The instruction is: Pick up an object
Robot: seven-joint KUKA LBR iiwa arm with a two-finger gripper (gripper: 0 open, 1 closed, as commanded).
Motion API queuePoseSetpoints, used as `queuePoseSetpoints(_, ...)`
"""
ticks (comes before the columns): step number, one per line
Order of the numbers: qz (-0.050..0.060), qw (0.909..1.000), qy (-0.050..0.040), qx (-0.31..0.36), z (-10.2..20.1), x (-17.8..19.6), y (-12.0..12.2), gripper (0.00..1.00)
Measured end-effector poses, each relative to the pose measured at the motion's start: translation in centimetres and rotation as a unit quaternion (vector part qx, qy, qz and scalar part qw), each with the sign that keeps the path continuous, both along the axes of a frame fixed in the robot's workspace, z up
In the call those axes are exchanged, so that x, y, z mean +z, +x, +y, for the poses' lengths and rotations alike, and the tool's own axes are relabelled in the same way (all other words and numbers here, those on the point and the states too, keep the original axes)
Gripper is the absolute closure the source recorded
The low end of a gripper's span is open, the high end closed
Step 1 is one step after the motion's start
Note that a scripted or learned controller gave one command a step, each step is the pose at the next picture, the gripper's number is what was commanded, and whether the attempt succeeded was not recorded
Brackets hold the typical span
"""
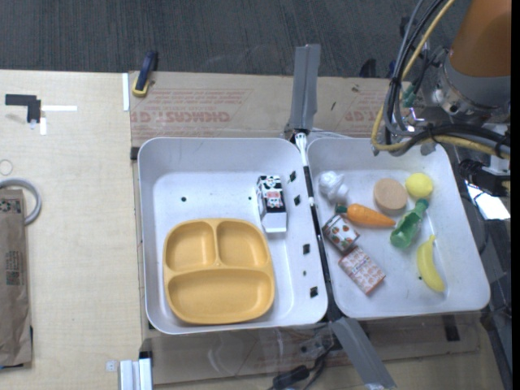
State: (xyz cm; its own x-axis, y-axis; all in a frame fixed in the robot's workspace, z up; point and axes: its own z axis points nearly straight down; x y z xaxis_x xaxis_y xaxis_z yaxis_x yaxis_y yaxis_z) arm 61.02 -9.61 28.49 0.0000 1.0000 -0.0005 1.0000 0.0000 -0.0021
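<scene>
The two shallow white plastic bins (203,157) look smooth with a soft sheen. The yellow three-compartment plastic tray (218,270) is matt. The bright yellow banana (430,265) and green bottle (408,224) have a glossy plastic look. Behind the bins' far edge lies matt brown printed cardboard (219,104); the bench (65,169) looks like pale wood.

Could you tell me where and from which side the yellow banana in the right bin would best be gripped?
Probably across the middle of the curved yellow plastic banana, coming straight down from above. It lies flat on the floor of the right white bin, long axis running toward the near edge, with bare floor on both long sides. The green bottle sits close past its far tip, so avoid that end.
</scene>
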Motion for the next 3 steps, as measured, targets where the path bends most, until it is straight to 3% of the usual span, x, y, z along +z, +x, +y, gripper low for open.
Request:
queuePoseSetpoints(1,0.001,0.9999,-0.0002,0.011,-4.2,-12.8,-5.3,0.0)
queuePoseSetpoints(2,0.0,0.9988,-0.0007,-0.048,-8.7,-5.6,-7.7,0.0)
queuePoseSetpoints(3,0.0,0.9996,-0.0001,0.028,-11.6,-12.8,-4.7,0.0)
